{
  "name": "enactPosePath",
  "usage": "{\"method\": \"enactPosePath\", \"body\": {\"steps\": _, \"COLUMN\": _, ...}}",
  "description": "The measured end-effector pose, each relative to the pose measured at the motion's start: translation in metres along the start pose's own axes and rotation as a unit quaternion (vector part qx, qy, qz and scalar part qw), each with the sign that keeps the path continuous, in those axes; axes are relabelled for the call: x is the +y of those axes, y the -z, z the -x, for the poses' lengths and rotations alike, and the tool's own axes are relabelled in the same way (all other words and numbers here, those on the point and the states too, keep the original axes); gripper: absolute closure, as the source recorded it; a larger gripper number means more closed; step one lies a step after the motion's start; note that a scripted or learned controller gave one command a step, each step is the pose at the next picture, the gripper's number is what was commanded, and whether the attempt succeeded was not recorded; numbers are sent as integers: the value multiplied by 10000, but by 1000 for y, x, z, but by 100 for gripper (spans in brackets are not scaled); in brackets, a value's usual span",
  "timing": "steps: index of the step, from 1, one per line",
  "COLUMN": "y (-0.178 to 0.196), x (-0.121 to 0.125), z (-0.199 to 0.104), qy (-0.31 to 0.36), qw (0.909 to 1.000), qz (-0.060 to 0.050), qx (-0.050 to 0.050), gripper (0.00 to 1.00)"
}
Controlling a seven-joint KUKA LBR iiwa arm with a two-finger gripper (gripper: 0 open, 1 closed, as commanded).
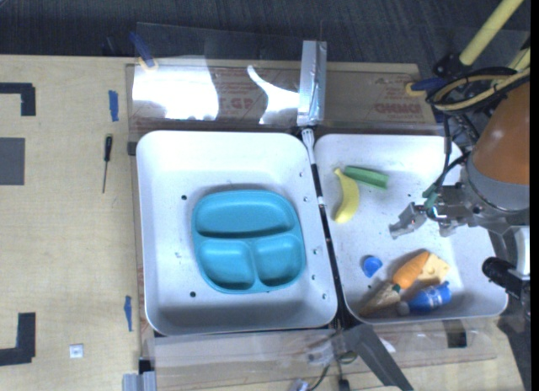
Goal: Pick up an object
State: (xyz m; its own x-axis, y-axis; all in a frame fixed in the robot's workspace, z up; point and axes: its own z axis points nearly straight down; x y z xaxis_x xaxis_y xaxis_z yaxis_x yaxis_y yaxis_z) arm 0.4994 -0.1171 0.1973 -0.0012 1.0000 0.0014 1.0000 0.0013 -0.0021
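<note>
Pincer (408, 221) hovers right of the banana (346, 199), which lies near-upright.

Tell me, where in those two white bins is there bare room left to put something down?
In the right bin, the bare floor lies at the far corner behind the gripper, and left of the blue cap, below the banana. Its near edge is crowded. In the left bin, bare margins ring the blue tray.
</note>
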Motion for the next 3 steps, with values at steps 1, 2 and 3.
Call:
{"method": "enactPosePath", "body": {"steps": 1, "y": 88, "x": -15, "z": 8, "qy": -1047, "qw": 9945, "qz": 32, "qx": -9, "gripper": 0}}
{"method": "enactPosePath", "body": {"steps": 2, "y": -18, "x": 88, "z": -55, "qy": -1363, "qw": 9907, "qz": -39, "qx": -5, "gripper": 0}}
{"method": "enactPosePath", "body": {"steps": 3, "y": -109, "x": 129, "z": -24, "qy": -603, "qw": 9982, "qz": 46, "qx": -5, "gripper": 0}}
